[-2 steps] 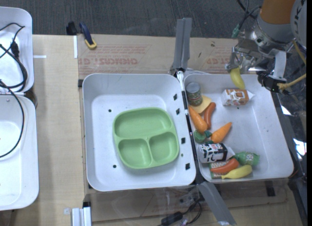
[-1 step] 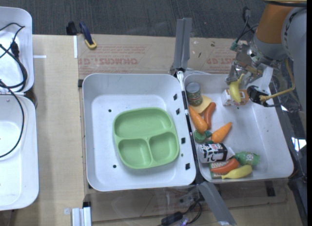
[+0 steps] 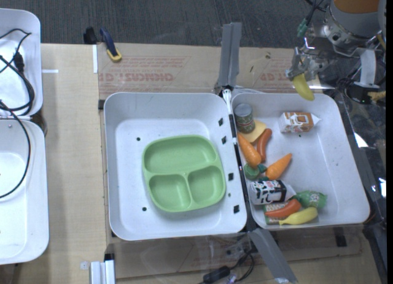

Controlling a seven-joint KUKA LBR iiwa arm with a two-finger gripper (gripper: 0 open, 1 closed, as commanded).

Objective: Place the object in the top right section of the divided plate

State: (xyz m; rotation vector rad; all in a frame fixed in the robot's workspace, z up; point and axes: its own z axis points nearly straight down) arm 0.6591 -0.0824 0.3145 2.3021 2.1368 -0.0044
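Note:
The green divided plate [image 3: 145, 161] lies in the left bin [image 3: 123, 129]; it has one wide section at the back and two smaller ones at the front. My gripper [image 3: 301, 75] hangs over the far edge of the right bin [image 3: 328, 166], well to the right of the plate. It is shut on a small yellow banana-shaped object [image 3: 303, 88], which hangs from the fingers above the bin's back rim.
The right bin holds a tin can [image 3: 244, 117], a small carton [image 3: 298, 122], carrots [image 3: 249, 149], a black-and-white carton [image 3: 268, 191] and another yellow piece [image 3: 299, 216]. A grey divider post [image 3: 230, 56] stands between the bins. Cables lie on the white shelves at the left [image 3: 15, 86].

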